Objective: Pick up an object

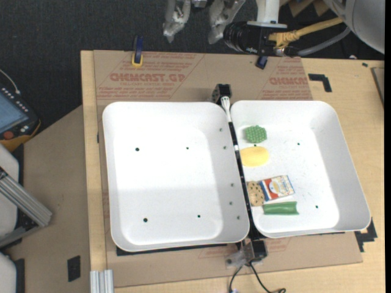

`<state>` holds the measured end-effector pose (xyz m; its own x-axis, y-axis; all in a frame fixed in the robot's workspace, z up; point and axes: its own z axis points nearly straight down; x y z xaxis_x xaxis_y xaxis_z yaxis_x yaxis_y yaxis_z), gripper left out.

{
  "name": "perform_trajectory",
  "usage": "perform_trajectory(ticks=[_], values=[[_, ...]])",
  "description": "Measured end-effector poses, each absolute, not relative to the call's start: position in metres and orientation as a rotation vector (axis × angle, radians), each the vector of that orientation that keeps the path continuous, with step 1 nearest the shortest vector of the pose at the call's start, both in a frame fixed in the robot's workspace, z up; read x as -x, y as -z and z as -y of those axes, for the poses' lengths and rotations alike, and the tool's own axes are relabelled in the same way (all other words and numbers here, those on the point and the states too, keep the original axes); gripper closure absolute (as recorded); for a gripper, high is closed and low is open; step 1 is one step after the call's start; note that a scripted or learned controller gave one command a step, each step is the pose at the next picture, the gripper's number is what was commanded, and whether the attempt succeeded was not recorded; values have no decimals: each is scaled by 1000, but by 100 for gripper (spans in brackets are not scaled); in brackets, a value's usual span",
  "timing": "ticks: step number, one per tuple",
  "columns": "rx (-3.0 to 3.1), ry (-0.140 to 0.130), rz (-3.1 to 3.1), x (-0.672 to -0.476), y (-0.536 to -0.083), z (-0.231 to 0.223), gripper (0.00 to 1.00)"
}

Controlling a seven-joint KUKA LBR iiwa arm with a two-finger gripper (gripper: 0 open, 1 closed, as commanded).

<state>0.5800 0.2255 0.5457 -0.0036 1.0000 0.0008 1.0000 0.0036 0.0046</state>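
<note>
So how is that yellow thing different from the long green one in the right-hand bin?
The yellow object is plump and rounded, like a lemon; the green object is long, thin and flat. The yellow object lies about midway along the right bin, while the green object lies closer to its near edge, just below a small snack box. Both rest on the bin floor toward its left side, far from the gripper.
</note>
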Motion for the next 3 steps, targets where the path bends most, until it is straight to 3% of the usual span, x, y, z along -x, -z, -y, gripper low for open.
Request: perform_trajectory(ticks=[1,2,3], values=[[-2212,-12,-2224,-580,-556,-226,100],[-2213,-10,-2224,-580,-556,-226,0],[-2209,-17,-2225,-580,-567,-227,100]])
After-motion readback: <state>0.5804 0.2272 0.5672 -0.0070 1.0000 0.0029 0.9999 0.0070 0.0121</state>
